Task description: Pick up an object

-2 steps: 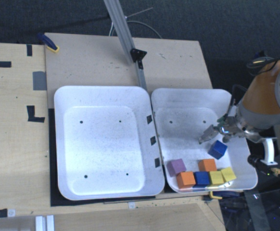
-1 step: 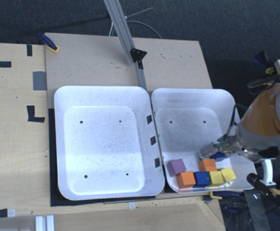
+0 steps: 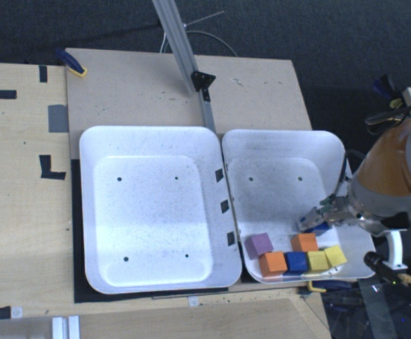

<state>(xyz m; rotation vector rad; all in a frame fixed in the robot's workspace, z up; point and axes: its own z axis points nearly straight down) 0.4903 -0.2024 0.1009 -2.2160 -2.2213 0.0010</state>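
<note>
Several small blocks lie at the near edge of the right bin (image 3: 276,150): a purple block (image 3: 259,244), an orange block (image 3: 273,263), a blue block (image 3: 296,261), a yellow block (image 3: 319,260), another yellow block (image 3: 335,255) and a second orange block (image 3: 305,242). My gripper (image 3: 316,219) reaches in from the right and sits low in this bin, just above the second orange block. A bit of blue shows at its tip; whether that is a held object is unclear.
The left bin (image 3: 149,207) stands beside the right one. A grey metal pole (image 3: 181,37) slants down to the bins' far junction. The arm's orange-banded wrist (image 3: 389,168) hangs over the right bin's right rim.
</note>
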